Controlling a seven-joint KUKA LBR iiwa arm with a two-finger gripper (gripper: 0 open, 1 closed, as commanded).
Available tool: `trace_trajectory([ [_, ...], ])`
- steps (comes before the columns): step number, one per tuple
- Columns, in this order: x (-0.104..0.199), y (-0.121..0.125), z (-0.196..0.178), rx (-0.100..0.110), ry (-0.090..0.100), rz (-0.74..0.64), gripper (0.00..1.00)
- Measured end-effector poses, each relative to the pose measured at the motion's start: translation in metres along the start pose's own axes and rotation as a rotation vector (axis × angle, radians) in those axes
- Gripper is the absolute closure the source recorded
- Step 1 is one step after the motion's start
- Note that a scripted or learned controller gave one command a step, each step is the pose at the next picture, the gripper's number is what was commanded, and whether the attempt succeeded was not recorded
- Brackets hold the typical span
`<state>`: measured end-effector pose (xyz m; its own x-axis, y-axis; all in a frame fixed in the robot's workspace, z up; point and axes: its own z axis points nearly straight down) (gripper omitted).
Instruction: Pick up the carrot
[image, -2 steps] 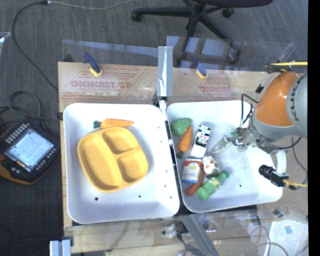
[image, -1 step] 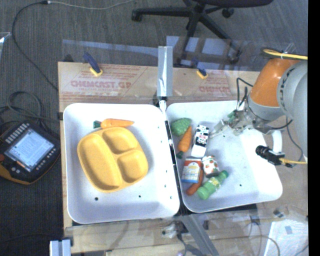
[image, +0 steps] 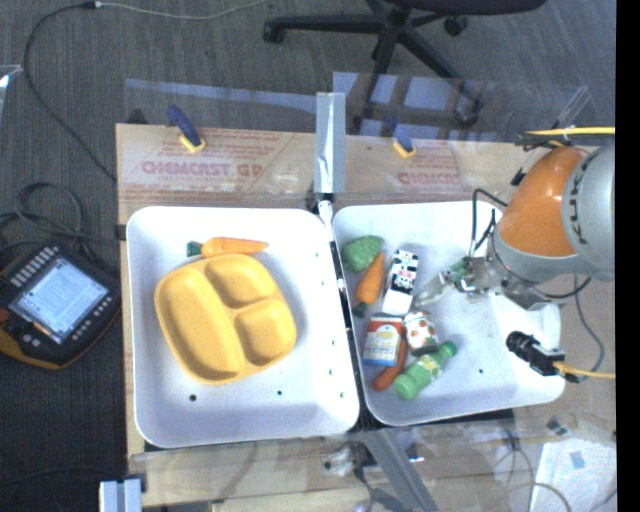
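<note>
Seen from above at a slant: two shallow white bins side by side on the worktop, left bin and right bin.

In the left bin, a yellow divided plate, three compartments, nothing in them. Just beyond its far edge, touching or nearly touching the rim, a carrot, lying flat, orange body pointing right, green top at its left end.

In the right bin, a cluster of toy food towards the left wall: a green vegetable at the far end, a second carrot leaning just beside it, tip toward the camera's near side. Next to that, a black-and-white carton, then a small blue-labelled can, a red-and-white pack, a green bottle and an orange-red piece half hidden under them.

Reaching in from the right, grey arm with orange band. End effector low over the right bin, just right of the black-and-white carton, near the second carrot but apart from it, carton between. Well apart from the carrot in the left bin, across the divider. Fingers small and cluttered by cables here; seemingly parted, with nothing between them, though hard to be sure.

Left of the worktop, on the floor, a handheld control pendant.
</note>
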<state>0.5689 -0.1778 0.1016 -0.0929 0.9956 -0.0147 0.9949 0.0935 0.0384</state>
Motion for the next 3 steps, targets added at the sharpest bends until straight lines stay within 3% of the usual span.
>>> trace_trajectory([
  [1,0.001,0.002,-0.010,-0.003,0.002,0.000,1.00],
  [2,-0.027,0.036,0.002,0.008,0.010,0.059,1.00],
  [3,-0.021,0.059,0.003,0.009,0.001,-0.381,1.00],
])
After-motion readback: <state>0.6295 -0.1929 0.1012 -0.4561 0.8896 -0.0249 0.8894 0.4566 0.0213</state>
